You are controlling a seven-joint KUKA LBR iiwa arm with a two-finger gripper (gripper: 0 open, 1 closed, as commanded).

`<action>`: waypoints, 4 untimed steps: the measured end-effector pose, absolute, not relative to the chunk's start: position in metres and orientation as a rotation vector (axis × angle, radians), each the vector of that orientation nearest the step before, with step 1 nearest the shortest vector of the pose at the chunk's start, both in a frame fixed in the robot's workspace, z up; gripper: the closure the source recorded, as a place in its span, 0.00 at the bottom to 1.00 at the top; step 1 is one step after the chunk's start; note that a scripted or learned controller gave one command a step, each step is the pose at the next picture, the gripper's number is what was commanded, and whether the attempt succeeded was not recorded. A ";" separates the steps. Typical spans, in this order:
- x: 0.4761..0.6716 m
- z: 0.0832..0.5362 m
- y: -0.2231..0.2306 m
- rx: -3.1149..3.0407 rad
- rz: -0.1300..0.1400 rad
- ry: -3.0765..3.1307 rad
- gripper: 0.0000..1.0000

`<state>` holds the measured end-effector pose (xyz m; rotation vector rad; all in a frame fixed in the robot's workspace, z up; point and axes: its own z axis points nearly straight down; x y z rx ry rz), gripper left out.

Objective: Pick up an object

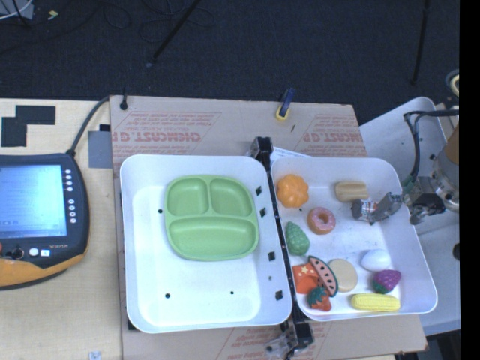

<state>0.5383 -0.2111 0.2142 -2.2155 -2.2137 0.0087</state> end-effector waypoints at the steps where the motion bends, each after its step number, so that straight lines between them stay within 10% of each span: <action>1: 0.541 0.219 -0.212 -2.221 0.001 -2.221 0.00; 4: 0.535 0.087 -0.198 -2.218 0.003 -2.218 0.00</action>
